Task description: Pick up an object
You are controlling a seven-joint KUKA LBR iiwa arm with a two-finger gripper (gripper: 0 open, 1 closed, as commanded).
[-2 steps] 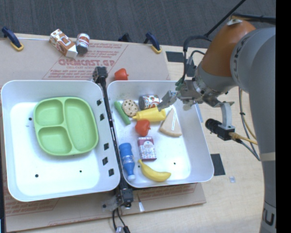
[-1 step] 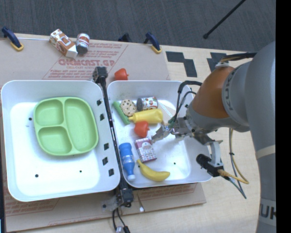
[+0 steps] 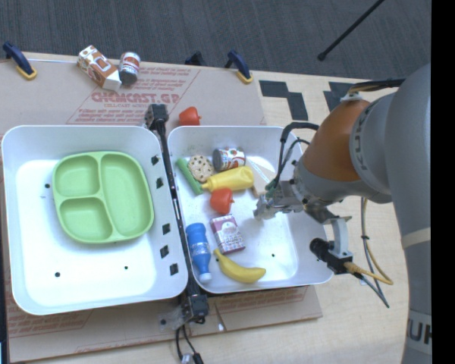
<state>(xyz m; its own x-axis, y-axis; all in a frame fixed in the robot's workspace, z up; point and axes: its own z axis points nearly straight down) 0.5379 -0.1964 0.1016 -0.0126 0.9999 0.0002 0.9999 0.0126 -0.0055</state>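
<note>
Banana (image 3: 240, 268) lies below-left of fingers (image 3: 262, 205).

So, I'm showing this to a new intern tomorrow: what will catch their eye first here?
Probably the big grey arm with its orange band, reaching in from the right over the right bin. Next, the bright green divided plate alone in the left bin, against the toy clutter opposite: banana, blue bottle.

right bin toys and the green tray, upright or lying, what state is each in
Green three-compartment plastic tray: flat in left bin
Yellow toy banana: lying flat
Blue plastic bottle: on its side
Small red-labelled can: on its side
Red-and-white carton: lying flat
</note>
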